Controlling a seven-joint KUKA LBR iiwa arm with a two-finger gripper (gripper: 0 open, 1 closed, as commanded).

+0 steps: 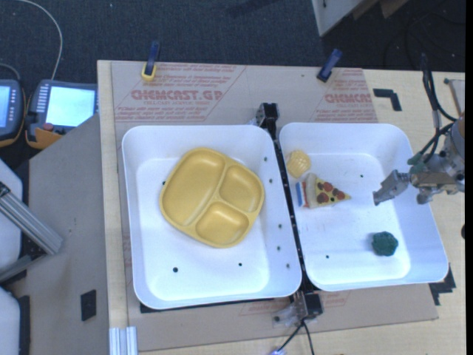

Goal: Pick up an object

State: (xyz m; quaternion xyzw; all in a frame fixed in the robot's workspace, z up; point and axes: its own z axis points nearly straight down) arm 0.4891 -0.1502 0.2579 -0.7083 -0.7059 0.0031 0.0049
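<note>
On the left, a white bin (148, 272) with a yellow plate (213, 197) inside, split into three parts, lying flat near the middle

On the right, a second white bin (347, 272), touching the first one along the side. Near its left wall, a small round yellow toy (298, 163). Just beside that, a toy pizza slice (323, 191), lying flat. Lower down and to the right, a little dark green lump (384, 243), well apart from the pizza

At the far right, the gripper (387, 190), hanging over the right bin above the green lump. Nothing seen between the fingers. Fingers apart or together: cannot tell
</note>
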